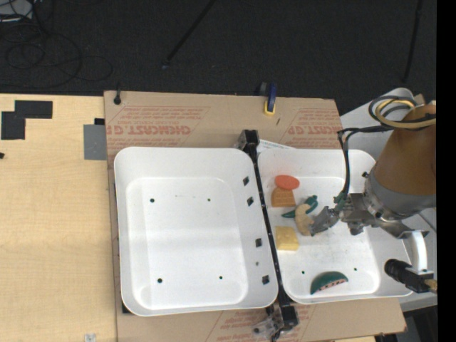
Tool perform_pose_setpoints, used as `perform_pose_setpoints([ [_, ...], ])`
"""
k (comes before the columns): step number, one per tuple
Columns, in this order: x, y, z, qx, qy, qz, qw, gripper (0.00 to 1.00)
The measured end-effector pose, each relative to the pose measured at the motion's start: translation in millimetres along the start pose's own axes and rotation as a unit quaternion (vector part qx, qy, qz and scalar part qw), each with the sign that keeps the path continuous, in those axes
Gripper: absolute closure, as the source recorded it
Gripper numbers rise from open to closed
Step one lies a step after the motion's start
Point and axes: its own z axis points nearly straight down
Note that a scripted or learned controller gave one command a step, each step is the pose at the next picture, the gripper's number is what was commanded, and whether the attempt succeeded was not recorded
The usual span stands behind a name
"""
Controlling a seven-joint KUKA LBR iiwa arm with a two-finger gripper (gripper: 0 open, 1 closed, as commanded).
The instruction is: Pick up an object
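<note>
The right bin holds several small objects: an orange-red disc, a tan block just below it, a pale yellow block, a teal piece and a green half-round piece near the front wall. My gripper reaches in from the right, low over the bin floor. Its tips sit beside a beige lump and just under the teal piece. Whether anything sits between the tips is hidden by the gripper body.
The left bin stands beside the right one, with a black clamp strip along the shared wall. Both rest on brown cardboard. Cables hang by the arm's wrist at the right.
</note>
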Motion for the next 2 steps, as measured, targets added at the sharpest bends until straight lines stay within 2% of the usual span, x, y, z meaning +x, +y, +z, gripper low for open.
perform_pose_setpoints([
  [1,5.8,38.6,-219.7,-0.01,-0.002,-0.001,0.9999,0.0],
  [2,6.3,36.8,-219.6,0.001,0.0,-0.002,1.0,1.0],
])
